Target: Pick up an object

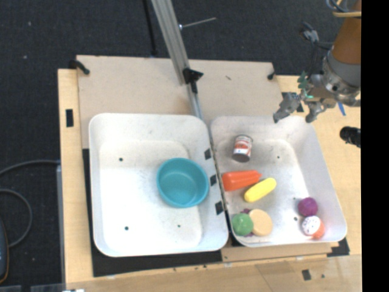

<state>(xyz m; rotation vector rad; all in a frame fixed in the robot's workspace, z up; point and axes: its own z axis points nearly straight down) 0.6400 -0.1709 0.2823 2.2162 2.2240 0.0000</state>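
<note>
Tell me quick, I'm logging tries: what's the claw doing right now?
Claw: open, holding nothing, above the right bin's far corner.

Grey arm (340, 72) with orange band, cables above, dark two-fingered hand (298, 111).

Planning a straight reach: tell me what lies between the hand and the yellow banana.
In the camera view, only bare white bin floor between hand and banana.
</note>
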